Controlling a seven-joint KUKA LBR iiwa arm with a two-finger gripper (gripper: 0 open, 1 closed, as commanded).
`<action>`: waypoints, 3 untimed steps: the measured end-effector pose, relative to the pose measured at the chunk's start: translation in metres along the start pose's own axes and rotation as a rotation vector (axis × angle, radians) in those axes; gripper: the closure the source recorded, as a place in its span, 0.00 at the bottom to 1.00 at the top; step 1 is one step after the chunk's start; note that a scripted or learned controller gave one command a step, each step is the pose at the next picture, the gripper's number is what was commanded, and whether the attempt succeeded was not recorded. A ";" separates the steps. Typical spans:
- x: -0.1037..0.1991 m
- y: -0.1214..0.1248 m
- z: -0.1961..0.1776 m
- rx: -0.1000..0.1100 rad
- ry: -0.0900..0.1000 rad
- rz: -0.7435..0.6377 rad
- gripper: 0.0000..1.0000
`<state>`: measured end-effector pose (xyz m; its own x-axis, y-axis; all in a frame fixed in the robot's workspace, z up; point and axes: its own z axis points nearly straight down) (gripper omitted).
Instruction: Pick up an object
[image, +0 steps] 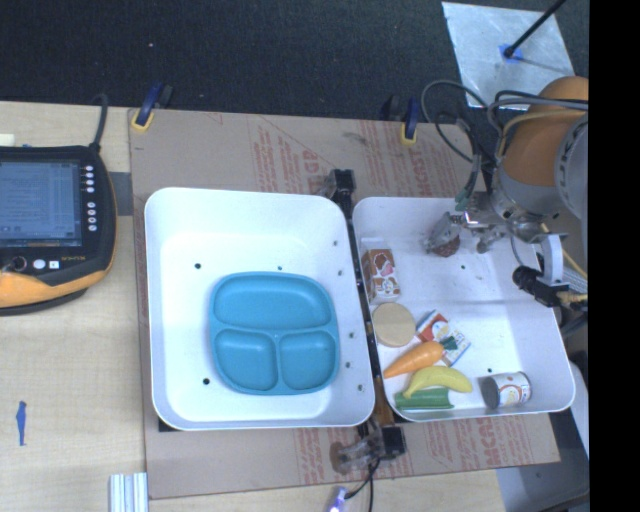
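End effector (447, 238) low at far end of right bin (520, 300); finger state we cannot tell. Targets lie nearer: carrot (413, 360), banana (438, 379), can (506, 390), round disc (393, 324). We judge carrot's long axis runs left-right, slightly slanted.

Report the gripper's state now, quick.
Gripper: low over the right bin's far end; open or shut cannot be told.

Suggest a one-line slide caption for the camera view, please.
KUKA gripper poised over the right bin holding toy carrot, banana and can; blue divided tray in left bin.
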<state>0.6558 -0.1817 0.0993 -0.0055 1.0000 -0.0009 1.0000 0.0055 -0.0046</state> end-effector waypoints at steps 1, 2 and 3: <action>0.055 0.001 0.008 0.001 0.000 -0.001 0.00; 0.048 -0.093 0.008 0.000 0.000 0.000 0.00; 0.065 0.001 0.007 -0.003 0.001 0.002 0.00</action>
<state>0.6565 -0.1163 0.0922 -0.0031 1.0000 0.0000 1.0000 0.0031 -0.0017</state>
